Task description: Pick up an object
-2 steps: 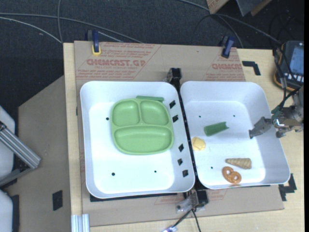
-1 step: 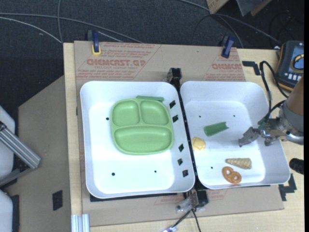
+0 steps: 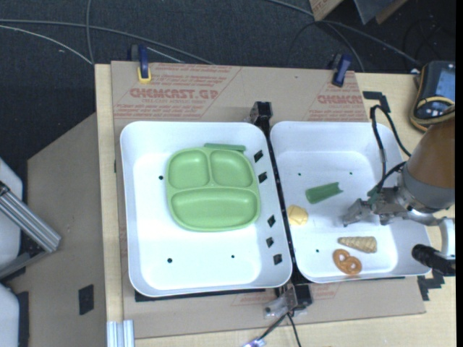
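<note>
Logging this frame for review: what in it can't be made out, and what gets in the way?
- Gripper, camera view: small and dark against the right bin; whether it is open or shut is unreadable.
- Arm: cut off by the right edge.
- Yellow item and pretzel-like piece: too small to identify surely.
- Green strip behind the green divided plate: partly hidden by the plate's rim.

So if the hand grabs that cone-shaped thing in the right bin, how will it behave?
The cone lies on its side, so a nudge would probably roll it in an arc. It looks small and likely light. Its taper may let it squirt out of a pinch, and the pretzel beside it could get bumped.
</note>
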Robot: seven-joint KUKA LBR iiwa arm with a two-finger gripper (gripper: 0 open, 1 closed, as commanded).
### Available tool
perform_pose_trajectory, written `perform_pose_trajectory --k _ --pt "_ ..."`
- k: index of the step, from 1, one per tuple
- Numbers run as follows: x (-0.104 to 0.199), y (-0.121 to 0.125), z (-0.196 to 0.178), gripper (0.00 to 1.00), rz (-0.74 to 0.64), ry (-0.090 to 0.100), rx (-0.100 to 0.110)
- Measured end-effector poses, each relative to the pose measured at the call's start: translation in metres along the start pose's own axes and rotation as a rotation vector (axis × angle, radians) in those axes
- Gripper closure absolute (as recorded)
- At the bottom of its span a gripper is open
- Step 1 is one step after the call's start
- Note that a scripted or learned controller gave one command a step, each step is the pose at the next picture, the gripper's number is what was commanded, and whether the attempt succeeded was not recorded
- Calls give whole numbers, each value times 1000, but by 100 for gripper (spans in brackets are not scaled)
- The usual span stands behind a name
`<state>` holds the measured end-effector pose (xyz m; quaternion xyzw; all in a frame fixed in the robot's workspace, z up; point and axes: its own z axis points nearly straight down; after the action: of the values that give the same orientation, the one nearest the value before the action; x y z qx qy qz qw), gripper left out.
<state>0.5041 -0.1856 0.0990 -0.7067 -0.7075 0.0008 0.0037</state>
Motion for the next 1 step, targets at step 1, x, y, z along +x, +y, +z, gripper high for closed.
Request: perform_pose_trajectory --k 1 --pt "-1 1 -15 100 2 -3 -7"
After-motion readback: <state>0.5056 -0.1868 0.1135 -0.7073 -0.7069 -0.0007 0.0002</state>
